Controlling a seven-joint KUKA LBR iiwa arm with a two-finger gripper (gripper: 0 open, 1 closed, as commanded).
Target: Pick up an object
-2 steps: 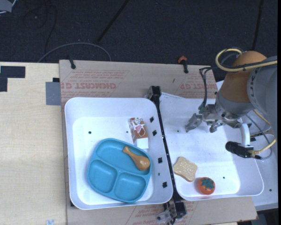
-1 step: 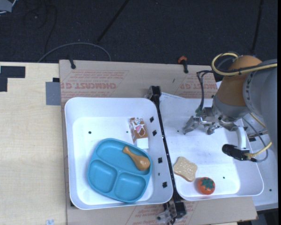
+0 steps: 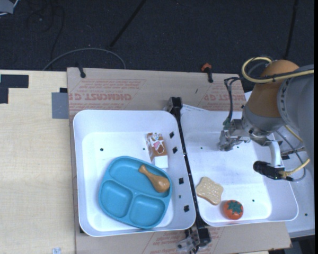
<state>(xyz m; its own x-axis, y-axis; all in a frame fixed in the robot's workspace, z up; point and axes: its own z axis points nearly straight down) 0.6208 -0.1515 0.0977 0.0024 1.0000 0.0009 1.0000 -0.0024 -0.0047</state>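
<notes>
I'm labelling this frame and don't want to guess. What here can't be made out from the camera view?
- Claw: small and dark over the right bin; open or shut is unclear.
- Arm: cut off by the right edge.
- Packet in the left bin: print too small to read.
- Blue tray: part of its surface is covered by the drumstick.
- Clamp at the bottom: cut off by the lower edge.

The grey arm (image 3: 286,102) reaches in from the right, end effector (image 3: 229,141) pointing down.
</notes>
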